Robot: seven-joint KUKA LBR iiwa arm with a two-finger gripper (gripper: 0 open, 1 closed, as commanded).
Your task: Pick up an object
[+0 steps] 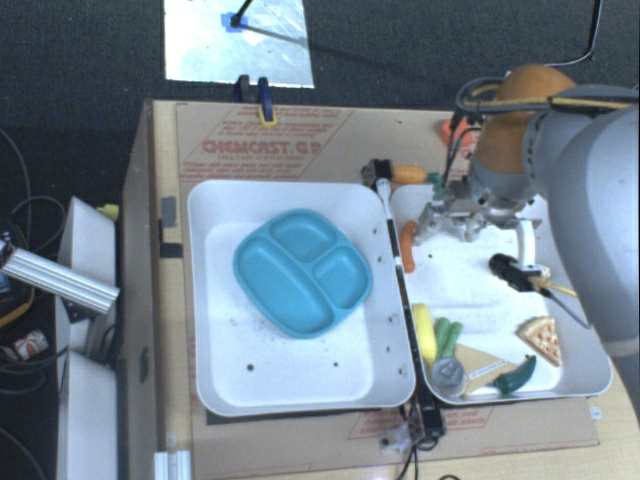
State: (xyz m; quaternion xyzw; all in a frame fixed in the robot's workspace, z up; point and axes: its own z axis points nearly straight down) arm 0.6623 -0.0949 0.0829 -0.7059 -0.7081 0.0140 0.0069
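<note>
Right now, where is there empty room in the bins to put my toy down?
Most room is in the left bin: bare floor between the blue plate and the near wall, plus a strip left of the plate. The right bin has one bare patch mid-floor. Its near edge is crowded: yellow piece, pizza slice, green pepper.

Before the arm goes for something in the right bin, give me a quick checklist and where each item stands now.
1. Pincer over the right bin, at its far end: ok.
2. Things to pick there, such as pizza slice and green pepper: ok.
3. Orange piece free of the bin's left wall: not ok, it lies against it.
4. Yellow piece apart from green pieces: not ok, they touch.
5. Whether the pincer already holds something: cannot tell.
</note>
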